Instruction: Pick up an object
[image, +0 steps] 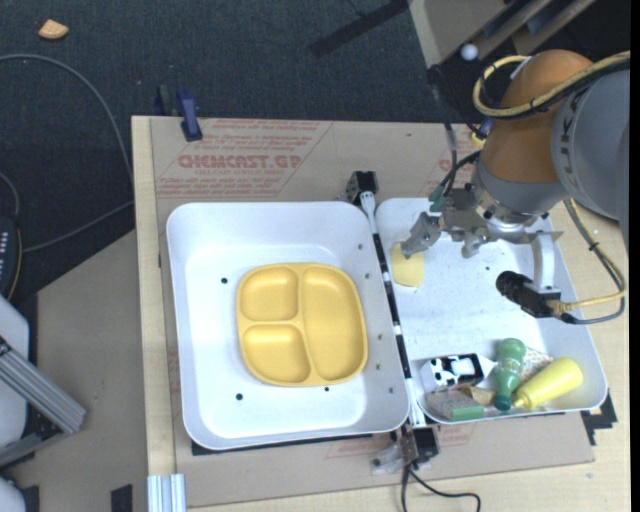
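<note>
The hand (443, 240) hangs over the far end of the right bin (590, 345) with its two fingers spread apart and nothing between them; just below its finger on the view's left lies one pale yellow lump (408, 267), close against the bin's wall on that side; whether finger and lump touch cannot be told. The floor of the bin right under the hand is bare. Well nearer the camera than the hand, in the near end of the same bin, a small heap is crowded together: one black-and-white toy (455, 370), one green piece (508, 360), one yellow bottle (548, 383) and one flat brownish scrap (462, 406). Past the wall, on the view's left of the hand, the left bin (200, 250) holds one yellow plate (300, 325) with three compartments. Two bins in all stand on the tabletop (250, 160).
</note>
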